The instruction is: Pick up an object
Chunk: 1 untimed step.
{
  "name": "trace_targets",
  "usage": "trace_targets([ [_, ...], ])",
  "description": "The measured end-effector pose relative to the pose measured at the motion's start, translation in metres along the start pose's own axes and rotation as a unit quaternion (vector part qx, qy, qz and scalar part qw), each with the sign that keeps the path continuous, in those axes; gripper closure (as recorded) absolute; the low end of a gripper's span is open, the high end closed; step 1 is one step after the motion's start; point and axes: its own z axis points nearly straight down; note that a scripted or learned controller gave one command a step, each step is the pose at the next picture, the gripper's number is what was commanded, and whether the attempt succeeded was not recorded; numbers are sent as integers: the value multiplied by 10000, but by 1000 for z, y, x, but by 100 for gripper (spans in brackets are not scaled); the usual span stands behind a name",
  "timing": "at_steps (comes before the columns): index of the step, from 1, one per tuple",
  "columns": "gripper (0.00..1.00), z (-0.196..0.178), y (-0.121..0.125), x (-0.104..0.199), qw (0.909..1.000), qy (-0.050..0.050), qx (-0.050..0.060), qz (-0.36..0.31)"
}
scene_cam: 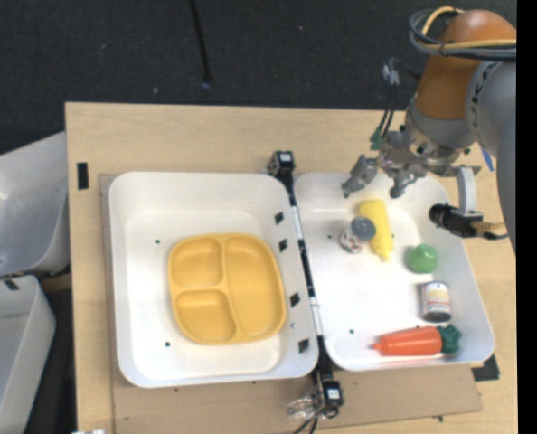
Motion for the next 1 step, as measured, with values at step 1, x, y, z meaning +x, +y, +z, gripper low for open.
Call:
trace_targets([
  [1, 0, -10, 2, 0, 10000, -3, -72, -10],
])
